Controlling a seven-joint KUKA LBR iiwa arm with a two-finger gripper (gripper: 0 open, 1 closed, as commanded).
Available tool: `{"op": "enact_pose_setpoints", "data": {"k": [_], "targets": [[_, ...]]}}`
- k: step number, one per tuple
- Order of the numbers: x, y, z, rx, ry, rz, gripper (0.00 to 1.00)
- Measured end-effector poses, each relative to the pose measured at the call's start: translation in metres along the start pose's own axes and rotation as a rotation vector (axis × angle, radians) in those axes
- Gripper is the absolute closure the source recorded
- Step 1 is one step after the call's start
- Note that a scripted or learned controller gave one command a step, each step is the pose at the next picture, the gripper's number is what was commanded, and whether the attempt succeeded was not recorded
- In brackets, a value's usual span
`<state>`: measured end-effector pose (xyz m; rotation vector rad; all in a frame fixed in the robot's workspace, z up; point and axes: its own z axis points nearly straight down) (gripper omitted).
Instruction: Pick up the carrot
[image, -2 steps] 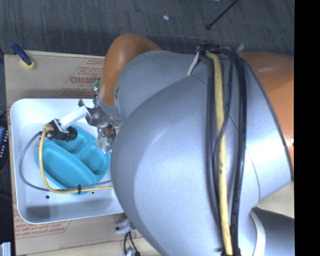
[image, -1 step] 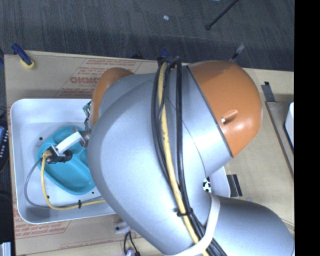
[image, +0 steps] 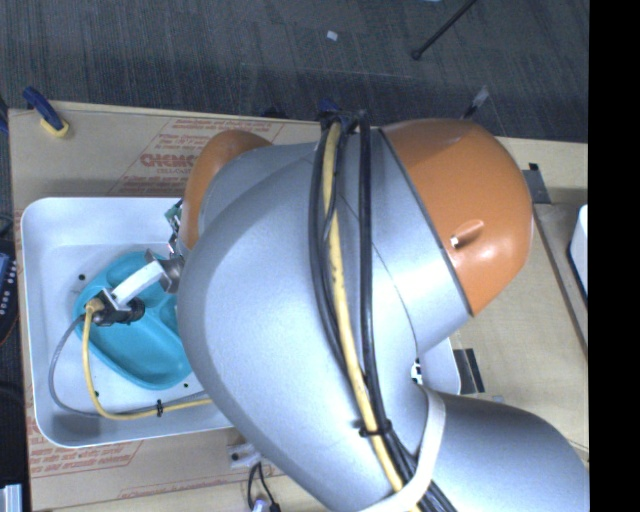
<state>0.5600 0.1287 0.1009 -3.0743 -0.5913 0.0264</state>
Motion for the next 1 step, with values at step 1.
{"op": "enact_pose_setpoints", "data": {"k": [1], "targets": [[-0.0002, -0.0021, -0.0093, 0.008, -0.006, -0.007, 1.0]]}}
